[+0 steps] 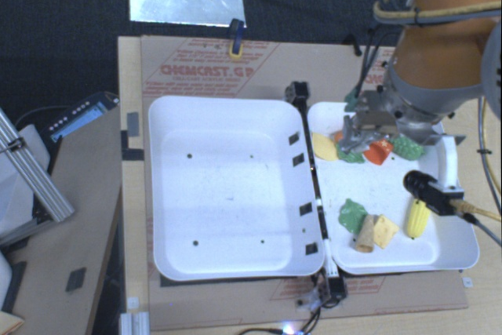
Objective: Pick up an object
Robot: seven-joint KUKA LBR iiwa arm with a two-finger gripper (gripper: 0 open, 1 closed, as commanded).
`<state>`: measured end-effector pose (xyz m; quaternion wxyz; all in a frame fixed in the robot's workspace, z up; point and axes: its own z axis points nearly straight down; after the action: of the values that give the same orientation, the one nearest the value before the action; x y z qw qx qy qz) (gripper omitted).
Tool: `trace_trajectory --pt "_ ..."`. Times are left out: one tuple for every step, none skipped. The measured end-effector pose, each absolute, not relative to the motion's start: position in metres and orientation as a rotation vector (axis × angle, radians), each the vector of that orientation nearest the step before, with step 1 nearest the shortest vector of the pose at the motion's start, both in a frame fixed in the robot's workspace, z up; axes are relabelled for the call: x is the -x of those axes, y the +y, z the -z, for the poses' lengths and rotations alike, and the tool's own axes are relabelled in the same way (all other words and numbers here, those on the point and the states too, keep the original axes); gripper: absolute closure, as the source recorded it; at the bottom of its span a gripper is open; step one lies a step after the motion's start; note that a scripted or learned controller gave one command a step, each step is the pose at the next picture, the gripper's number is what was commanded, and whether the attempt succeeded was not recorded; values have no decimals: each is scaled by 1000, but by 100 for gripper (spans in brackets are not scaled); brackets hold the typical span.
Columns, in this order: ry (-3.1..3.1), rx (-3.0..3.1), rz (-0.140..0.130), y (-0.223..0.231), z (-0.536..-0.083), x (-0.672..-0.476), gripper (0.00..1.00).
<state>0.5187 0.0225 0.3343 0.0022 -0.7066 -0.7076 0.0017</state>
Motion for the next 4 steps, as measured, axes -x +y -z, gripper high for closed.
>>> trace_trajectory --pt "-2232 2220 10 20 -365 -592 100" --pt "-2224 2213 -5 33 -330 -522 100" --pt "-2229 2215 1 50 -298 -564 100" --pt "-2227 2206 -8 107 -223 -516 100"
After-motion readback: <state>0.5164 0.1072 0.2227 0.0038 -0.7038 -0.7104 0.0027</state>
